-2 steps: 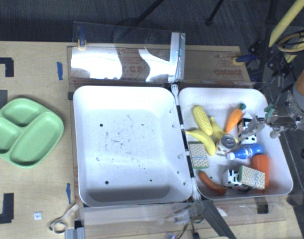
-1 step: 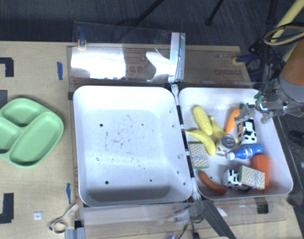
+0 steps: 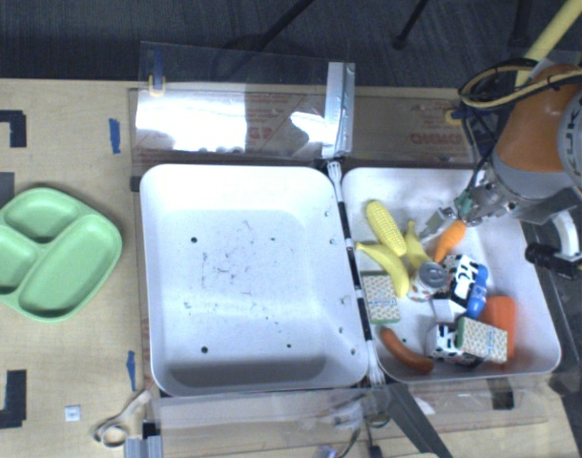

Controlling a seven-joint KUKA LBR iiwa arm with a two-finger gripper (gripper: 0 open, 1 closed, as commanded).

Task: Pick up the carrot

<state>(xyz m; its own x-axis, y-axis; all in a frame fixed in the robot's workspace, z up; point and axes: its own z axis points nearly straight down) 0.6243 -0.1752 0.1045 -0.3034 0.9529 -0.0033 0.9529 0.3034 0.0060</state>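
Note:
The carrot (image 3: 447, 242) is a short orange piece in the right bin (image 3: 534, 256), lying tilted just right of the corn cob (image 3: 385, 225). My gripper (image 3: 460, 214) comes in from the right and sits directly over the carrot's upper end, touching or nearly touching it. The gripper's body hides that end of the carrot. The grey arm with its orange band (image 3: 537, 130) rises behind, over the bin's far right corner.
Crowding the carrot in the right bin are a banana (image 3: 392, 265), a blue and white toy (image 3: 468, 282), an orange-red object (image 3: 501, 311), a sausage (image 3: 405, 349) and small packets. The left bin (image 3: 176, 198) adjoins. A green divided plate (image 3: 51, 252) lies far left.

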